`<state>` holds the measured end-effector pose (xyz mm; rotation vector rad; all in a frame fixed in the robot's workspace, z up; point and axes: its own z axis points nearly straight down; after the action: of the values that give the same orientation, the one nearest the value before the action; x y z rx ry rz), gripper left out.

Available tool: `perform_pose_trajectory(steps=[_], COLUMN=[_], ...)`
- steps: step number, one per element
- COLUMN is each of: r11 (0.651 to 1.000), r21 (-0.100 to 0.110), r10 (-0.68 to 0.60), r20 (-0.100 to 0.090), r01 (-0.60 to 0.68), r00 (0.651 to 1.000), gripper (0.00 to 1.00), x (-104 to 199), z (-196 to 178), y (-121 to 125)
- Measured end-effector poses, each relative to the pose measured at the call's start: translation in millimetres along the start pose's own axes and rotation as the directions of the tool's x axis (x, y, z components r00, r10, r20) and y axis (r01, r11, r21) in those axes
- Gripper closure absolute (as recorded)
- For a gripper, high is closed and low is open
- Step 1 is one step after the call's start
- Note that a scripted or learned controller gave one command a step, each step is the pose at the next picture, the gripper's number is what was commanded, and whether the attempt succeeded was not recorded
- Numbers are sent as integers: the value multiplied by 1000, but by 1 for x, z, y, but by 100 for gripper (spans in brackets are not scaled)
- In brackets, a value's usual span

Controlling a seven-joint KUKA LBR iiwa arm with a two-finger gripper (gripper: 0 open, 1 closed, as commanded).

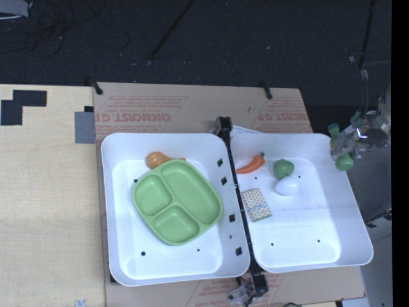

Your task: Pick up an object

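Beyond right bin's (358,235) right rim: tool (340,147) | grip state: cannot tell | carrot (250,165), ball (284,168) inside

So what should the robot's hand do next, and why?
Probably swing left, over the right bin. The hand sits outside that bin's right edge, and the green ball, white egg and orange carrot all lie inside, left of it.

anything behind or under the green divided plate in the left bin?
An orange rounded object pokes out from behind the far-left edge of the green three-compartment plastic plate in the left white bin. The plate covers part of it and whatever lies beneath; its compartments look bare.
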<state>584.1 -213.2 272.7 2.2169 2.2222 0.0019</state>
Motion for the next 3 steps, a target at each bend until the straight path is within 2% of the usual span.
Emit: perform_pose_trajectory(steps=[3], r11=[1000], r21=[8], r10=[0], r20=[-3], r01=[0], r00=[1000], gripper=[100], x=[138], z=[22], y=[-30])
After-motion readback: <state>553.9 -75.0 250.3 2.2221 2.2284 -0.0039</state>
